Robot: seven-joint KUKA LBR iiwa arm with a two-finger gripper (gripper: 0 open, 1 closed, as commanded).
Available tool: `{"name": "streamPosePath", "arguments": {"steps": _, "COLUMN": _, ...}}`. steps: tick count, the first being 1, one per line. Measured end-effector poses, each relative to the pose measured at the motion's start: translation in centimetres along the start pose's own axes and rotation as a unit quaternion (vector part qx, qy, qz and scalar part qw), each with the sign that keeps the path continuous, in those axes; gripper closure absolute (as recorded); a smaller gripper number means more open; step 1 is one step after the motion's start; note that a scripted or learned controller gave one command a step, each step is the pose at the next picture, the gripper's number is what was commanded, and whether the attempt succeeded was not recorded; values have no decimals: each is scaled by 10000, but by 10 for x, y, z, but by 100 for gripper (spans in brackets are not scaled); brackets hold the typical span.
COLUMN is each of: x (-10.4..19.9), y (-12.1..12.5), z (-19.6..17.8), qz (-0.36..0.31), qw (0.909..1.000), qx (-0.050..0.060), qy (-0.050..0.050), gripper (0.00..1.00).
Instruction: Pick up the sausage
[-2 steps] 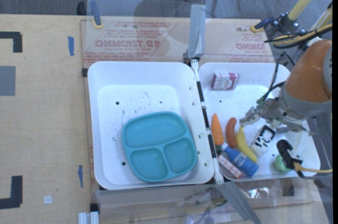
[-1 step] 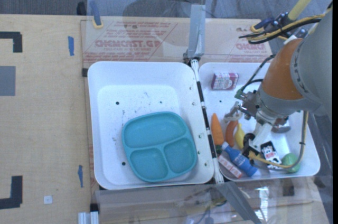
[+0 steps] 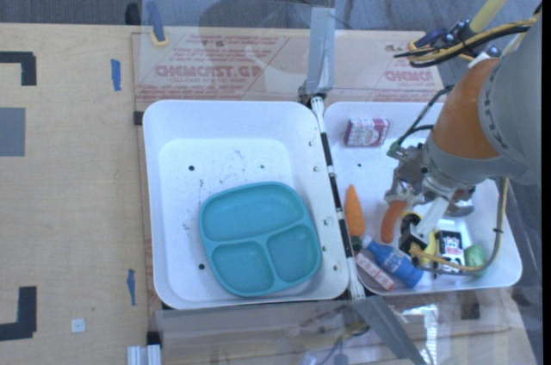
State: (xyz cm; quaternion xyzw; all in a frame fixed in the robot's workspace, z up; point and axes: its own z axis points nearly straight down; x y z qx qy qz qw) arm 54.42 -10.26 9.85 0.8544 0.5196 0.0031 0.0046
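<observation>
The sausage [image 3: 391, 221] is a short orange-red piece lying in the right bin [image 3: 508, 269], just right of an orange carrot [image 3: 354, 211]. My gripper [image 3: 416, 201] is low over the bin, directly above and to the right of the sausage, and it covers the sausage's upper end. The view does not show whether the sausage sits within the gripper or only beside it.
A pink box [image 3: 366, 132] lies at the back of the right bin. A blue bottle [image 3: 398, 262], a black-and-white packet [image 3: 449, 244] and a green item [image 3: 474, 254] crowd the front. A teal divided plate [image 3: 258, 236] sits in the left bin [image 3: 172, 139].
</observation>
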Motion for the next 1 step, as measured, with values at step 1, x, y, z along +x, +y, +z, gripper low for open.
{"name": "streamPosePath", "arguments": {"steps": 1, "x": 87, "y": -57, "z": -86, "qz": 863, "qw": 9962, "qx": 67, "qy": -14, "gripper": 100}}
